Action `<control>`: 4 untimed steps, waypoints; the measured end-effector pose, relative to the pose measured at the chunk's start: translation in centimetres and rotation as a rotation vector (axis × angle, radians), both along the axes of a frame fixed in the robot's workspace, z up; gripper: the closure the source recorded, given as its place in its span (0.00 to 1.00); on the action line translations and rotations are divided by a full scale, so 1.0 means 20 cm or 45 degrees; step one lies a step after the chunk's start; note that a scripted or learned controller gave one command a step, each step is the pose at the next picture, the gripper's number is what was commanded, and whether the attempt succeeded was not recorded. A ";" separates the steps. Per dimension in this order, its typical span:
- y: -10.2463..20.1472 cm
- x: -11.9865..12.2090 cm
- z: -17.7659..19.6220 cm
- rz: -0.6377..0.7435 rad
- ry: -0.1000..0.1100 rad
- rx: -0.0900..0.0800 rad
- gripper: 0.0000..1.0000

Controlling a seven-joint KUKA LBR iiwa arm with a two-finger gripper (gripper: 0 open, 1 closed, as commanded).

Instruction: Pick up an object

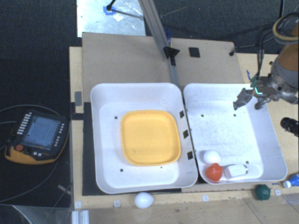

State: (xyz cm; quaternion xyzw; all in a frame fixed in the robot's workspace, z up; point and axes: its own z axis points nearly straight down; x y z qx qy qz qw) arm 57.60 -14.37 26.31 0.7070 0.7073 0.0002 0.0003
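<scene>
My gripper (pixel 250 101) hangs over the upper right part of the right bin (pixel 233 125), its two dark fingers spread apart and nothing between them. Far below it, in the bin's near corner, lie a white ball (pixel 211 156), a red ball (pixel 214 171) and a white block (pixel 236 171), close together. A yellow square plate (pixel 151 136) lies in the middle of the left bin (pixel 105 125).
A white egg-shaped object (pixel 144 199) sits on the bench in front of the left bin. A dark green ball (pixel 262 192) and a blue-tipped item (pixel 290 182) lie by the right bin's near right corner. A teach pendant (pixel 36 135) rests at left.
</scene>
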 end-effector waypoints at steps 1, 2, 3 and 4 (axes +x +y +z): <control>0.00 0.00 0.00 0.000 0.000 0.000 0.00; -0.03 -0.03 -0.23 -0.001 0.004 0.001 0.00; -0.03 -0.02 -0.44 0.000 0.003 0.001 0.00; -0.04 -0.03 -0.65 0.000 0.003 0.001 0.00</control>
